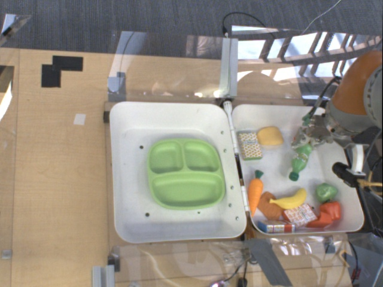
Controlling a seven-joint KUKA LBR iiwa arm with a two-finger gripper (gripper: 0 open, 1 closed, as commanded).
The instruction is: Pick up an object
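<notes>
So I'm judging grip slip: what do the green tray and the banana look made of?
Green tray: looks like moulded plastic, matte, uniform colour with rounded compartment edges. Banana: probably toy plastic, smooth and evenly yellow; foam can't be ruled out.

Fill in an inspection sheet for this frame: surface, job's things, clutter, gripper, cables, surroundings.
Surface: wooden bench bearing left bin and right bin.
Job's things: right bin holds green bottle, yellow block, carrot, banana, green round toy, red toy, patterned packet, small box.
Clutter: green divided plate in left bin.
Gripper: gripper at the green bottle's upper end; grasp unclear.
Cables: black cable at top right.
Surroundings: grey floor, black marker on bench.
</notes>
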